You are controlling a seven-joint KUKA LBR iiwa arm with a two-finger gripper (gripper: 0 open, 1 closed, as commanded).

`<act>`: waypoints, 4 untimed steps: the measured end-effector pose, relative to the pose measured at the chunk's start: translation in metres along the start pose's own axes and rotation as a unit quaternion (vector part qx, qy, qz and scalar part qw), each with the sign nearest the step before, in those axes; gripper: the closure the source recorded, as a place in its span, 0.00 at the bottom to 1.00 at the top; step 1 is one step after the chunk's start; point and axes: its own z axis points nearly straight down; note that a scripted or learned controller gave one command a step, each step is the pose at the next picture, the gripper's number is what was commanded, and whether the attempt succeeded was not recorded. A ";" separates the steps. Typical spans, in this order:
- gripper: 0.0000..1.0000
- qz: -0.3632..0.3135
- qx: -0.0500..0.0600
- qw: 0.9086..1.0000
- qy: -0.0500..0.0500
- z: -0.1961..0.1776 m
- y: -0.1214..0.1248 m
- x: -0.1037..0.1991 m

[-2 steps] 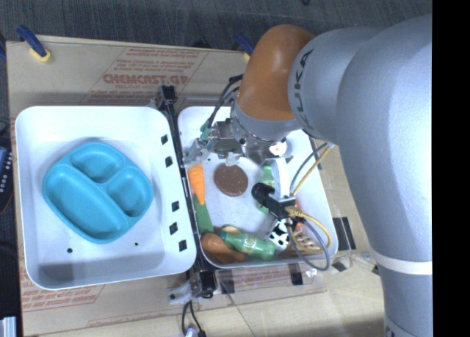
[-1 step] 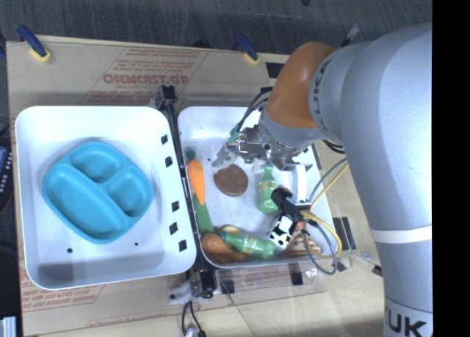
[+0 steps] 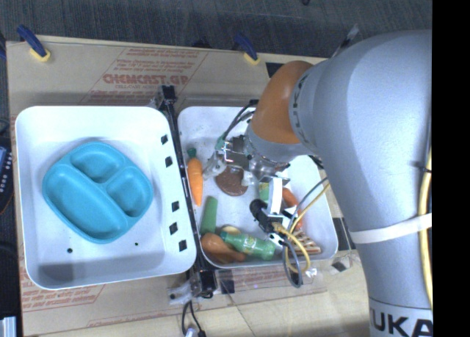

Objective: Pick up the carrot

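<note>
While the grey arm (image 3: 374, 130) reaches in from the right and bends down over the right bin (image 3: 192, 120), its orange band (image 3: 277, 106) sits above the wrist and the claw (image 3: 231, 158) hangs low over the bin's middle. The wrist points toward the divider between the two bins. Whether the claw is released or clenched cannot be told, and no object is seen within it.

The carrot (image 3: 194, 181) lies on the floor of the right bin, along its left wall, with its green top toward the far end. It is just to the left of the claw and apart from it. A brown disc (image 3: 235, 183) lies beside the carrot, under the wrist. A green stick-shaped piece (image 3: 210, 213) lies nearer the camera, just below the carrot. A green bottle-like item (image 3: 253, 244) rests at the bin's near edge.

The left bin (image 3: 88, 124) holds a blue divided plate (image 3: 95, 190). Both bins stand on a cardboard-covered surface (image 3: 147, 71).
</note>
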 end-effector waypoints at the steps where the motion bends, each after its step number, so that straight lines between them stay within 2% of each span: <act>1: 0.00 0.242 0.000 0.970 0.003 0.000 0.021 0.003; 2: 1.00 0.237 0.003 0.972 0.004 -0.011 0.021 0.004; 3: 1.00 0.292 0.001 0.956 0.005 -0.102 0.049 0.078; 4: 1.00 0.354 0.006 0.935 0.001 -0.097 -0.048 0.119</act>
